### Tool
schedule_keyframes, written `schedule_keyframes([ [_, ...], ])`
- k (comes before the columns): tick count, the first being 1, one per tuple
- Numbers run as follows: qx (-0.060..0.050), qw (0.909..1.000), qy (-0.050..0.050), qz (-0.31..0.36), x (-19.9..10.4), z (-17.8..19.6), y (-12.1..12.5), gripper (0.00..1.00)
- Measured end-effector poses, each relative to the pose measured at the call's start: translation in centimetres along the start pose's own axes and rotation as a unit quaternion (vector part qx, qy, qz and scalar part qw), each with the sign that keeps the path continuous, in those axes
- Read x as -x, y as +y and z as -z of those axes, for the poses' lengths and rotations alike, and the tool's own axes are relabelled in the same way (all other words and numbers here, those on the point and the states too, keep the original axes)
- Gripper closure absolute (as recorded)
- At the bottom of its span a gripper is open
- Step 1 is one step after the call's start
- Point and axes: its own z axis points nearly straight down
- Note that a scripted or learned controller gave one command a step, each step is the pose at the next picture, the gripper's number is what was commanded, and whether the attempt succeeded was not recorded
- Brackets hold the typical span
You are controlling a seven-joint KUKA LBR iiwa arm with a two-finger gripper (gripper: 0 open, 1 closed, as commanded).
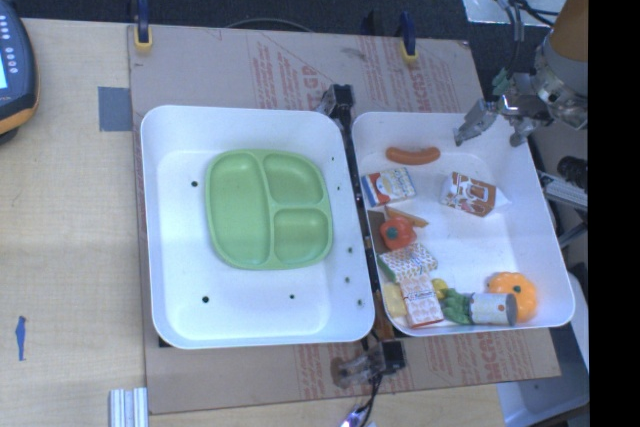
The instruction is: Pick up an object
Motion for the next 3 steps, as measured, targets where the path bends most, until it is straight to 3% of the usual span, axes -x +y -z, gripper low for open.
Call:
schedule_keyframes([
  [1, -0.007, 1.0000, 0.003, 0.002, -7.8, -13.8, -7.4, 0.00],
  [2, 0.003, 1.0000, -0.001, 0.001, -5.8, -12.9, 0.6, 0.00],
  [3, 0.002, 1.0000, 0.000, 0.000, -6.8, -12.9, 2.7, 0.00],
])
